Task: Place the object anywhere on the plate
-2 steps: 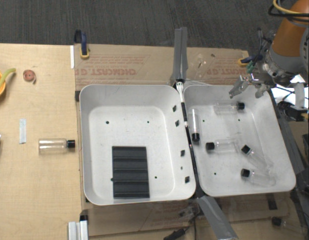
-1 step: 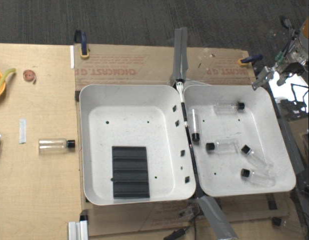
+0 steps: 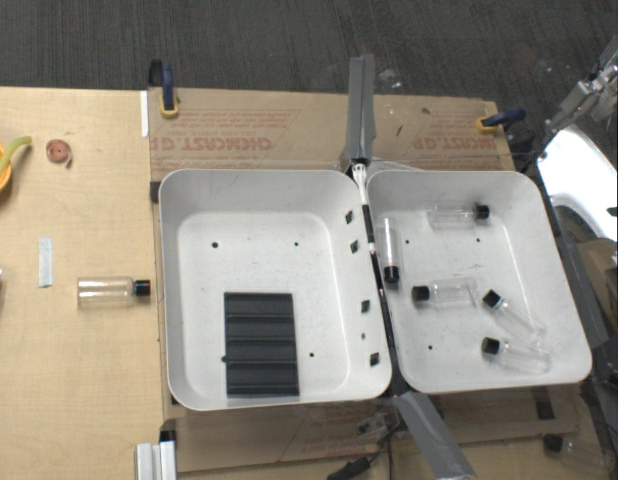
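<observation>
Clear vials are lying scattered in the right bin.
The black ribbed plate is lying flat in the left bin, well apart from them; the end effector's state I cannot tell.

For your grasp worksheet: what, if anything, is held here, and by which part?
Nothing is seen held. The clear plastic bottles with black caps lie loose in the right white bin.

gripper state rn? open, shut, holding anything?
Gripper: cannot be told. Five clear bottles lie in the right bin, among them one by its left wall; the dark plate lies in the left bin.
</observation>
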You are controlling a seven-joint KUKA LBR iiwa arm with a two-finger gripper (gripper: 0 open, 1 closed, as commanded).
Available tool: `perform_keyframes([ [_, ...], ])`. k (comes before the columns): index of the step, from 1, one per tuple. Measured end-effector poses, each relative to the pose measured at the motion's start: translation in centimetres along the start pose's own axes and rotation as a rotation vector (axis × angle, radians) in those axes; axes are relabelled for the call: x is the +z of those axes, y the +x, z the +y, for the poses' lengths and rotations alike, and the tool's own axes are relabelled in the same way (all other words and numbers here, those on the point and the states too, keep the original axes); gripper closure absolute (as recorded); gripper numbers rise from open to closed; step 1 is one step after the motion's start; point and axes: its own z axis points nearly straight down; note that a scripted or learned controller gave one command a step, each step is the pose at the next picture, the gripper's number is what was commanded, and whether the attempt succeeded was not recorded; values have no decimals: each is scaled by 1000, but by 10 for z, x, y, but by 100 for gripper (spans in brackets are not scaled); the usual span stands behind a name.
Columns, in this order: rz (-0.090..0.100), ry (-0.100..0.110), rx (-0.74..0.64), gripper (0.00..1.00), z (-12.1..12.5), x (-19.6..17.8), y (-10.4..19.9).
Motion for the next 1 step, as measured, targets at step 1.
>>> perform_keyframes([
  [1,-1,-1,158,0,-33,-73,11],
])
